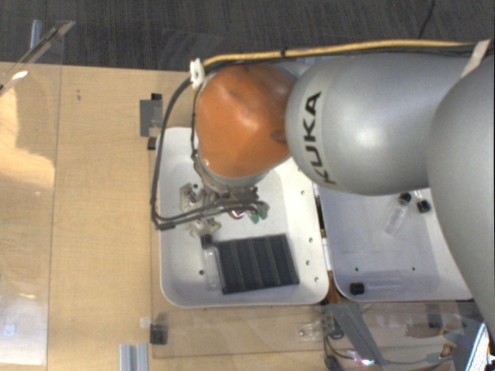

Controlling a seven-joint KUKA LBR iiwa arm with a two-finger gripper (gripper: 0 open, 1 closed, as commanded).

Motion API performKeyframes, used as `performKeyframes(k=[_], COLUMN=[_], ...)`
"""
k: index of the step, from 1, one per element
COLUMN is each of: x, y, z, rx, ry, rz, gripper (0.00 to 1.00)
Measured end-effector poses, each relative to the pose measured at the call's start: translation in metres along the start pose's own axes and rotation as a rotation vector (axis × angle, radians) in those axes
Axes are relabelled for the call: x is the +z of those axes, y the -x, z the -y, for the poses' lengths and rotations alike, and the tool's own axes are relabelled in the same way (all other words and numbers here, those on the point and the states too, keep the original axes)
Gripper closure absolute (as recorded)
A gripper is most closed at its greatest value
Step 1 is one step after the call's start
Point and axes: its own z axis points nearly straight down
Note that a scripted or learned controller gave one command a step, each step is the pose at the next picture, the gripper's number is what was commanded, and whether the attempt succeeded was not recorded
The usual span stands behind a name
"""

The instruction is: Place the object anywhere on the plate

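A black ribbed plate (257, 263) lies flat in the front part of the left white bin (176, 284). My gripper (220, 205) hangs under the orange wrist band, over the middle of that bin and just behind the plate's far edge. A small green and red thing (259, 212) shows at the gripper's right side, close against it; whether it is held there or lies on the bin floor cannot be told. The arm's bulk hides the back of the bin.
The right bin (402, 284) holds a small clear tube with a black cap (397, 215), a small dark piece (423, 205) beside it and a black piece (356, 288) at its front left corner. The large grey arm covers the upper right.
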Motion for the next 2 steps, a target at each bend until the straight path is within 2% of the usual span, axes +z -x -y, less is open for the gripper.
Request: performKeyframes(k=[1,2], x=[-0.051,-0.245], y=[0.065,0.098], z=[0.040,0.090], rx=[-0.078,0.272], ry=[-0.001,-0.002], rz=[0.005,0.009], gripper=[1.00,1.00])
